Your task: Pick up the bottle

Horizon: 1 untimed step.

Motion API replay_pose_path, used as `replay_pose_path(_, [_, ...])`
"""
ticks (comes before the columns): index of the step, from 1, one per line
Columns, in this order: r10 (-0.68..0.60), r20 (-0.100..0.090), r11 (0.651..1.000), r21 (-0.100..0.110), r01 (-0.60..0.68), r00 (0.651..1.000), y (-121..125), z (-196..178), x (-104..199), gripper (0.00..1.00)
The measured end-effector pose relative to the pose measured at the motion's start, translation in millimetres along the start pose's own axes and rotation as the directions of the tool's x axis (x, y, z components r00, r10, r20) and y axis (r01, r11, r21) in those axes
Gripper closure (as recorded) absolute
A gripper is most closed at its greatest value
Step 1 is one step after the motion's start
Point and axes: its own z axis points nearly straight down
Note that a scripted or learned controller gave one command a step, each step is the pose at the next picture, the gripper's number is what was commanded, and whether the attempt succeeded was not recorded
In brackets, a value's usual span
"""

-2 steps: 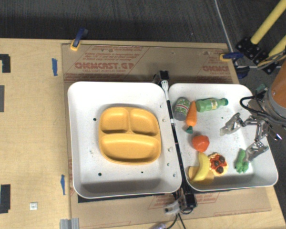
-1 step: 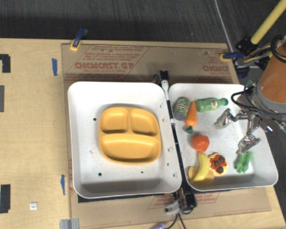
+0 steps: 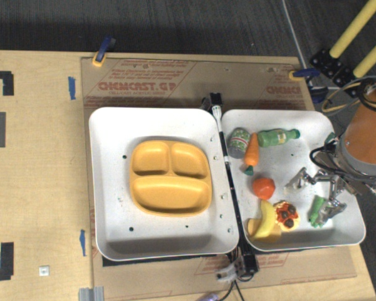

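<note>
The green bottle (image 3: 277,137) lies on its side at the upper middle of the right bin (image 3: 351,231), long axis nearly level across the frame, cap pointing right, just beside the carrot (image 3: 252,150). The pincer (image 3: 319,196) hovers lower right of it, well apart, fingers spread and gripping nothing.

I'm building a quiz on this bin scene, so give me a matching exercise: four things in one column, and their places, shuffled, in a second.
Things:
1. green bottle
2. yellow divided plate
3. banana
4. carrot

Places:
A. in the left bin
B. lying along the far side of the right bin
C. near the right bin's front edge, beside the bin divider
D. between the can and the bottle, above the tomato

Pairs: 1-B, 2-A, 3-C, 4-D
</note>
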Motion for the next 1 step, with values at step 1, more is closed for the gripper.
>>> replay_pose_path(1, [-0.068, 0.000, 0.998, -0.001, 0.068, 0.998, 29.3, -6.4, -3.7, 0.00])
